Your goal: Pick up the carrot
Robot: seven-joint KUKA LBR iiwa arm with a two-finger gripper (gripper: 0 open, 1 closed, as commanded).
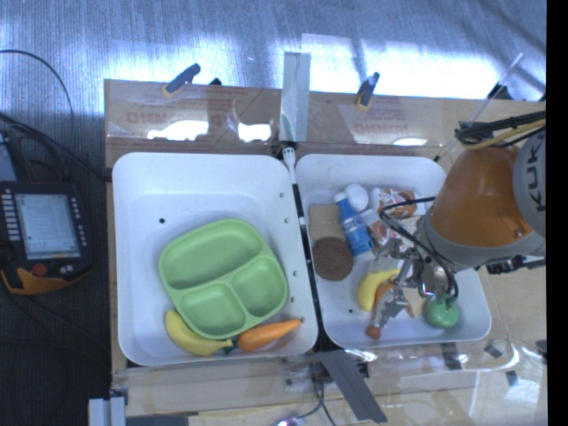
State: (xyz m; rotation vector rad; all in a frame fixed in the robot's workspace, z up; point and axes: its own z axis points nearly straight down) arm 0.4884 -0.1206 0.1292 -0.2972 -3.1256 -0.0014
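Observation:
The orange carrot [268,333] lies in the left bin [142,193] at its front edge, between the green divided plate [224,276] and the bin's front right corner. My gripper [399,293] hangs over the front of the right bin [461,327], far to the right of the carrot. It is just beside a yellow fruit [371,287]. A slim orange-brown piece [380,319] pokes out below the gripper; whether it is held I cannot make out.
A banana [191,335] lies left of the carrot under the plate's front rim. The right bin also holds a blue-and-white bottle [355,220], a brown disc [333,258], a green apple [441,311] and a printed packet [395,204]. A divider wall separates the bins.

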